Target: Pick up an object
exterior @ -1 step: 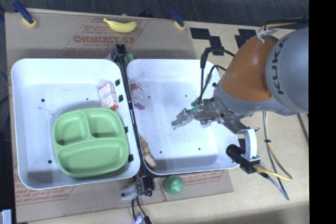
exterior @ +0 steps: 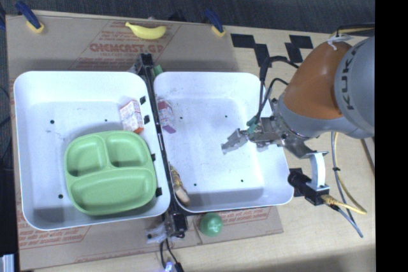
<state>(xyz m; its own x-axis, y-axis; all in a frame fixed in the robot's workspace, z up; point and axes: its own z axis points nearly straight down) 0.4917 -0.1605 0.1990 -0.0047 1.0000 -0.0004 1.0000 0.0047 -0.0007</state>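
Reaching in over the right bin (exterior: 191, 83), the gripper (exterior: 231, 143) is seen low above its bare floor; whether the fingers are spread or pressed together cannot be told. Nothing is seen held. A small packet (exterior: 164, 114) lies against that bin's left wall, well apart. A clean grasp would likely require the gripper to be centred over the packet before descent.

A green sectioned plate (exterior: 111, 170) lies flat in the left bin's near half, with a small red-and-white carton (exterior: 131, 115) just beyond its far edge, and another small packet (exterior: 165, 114) lies against the right bin's left wall.
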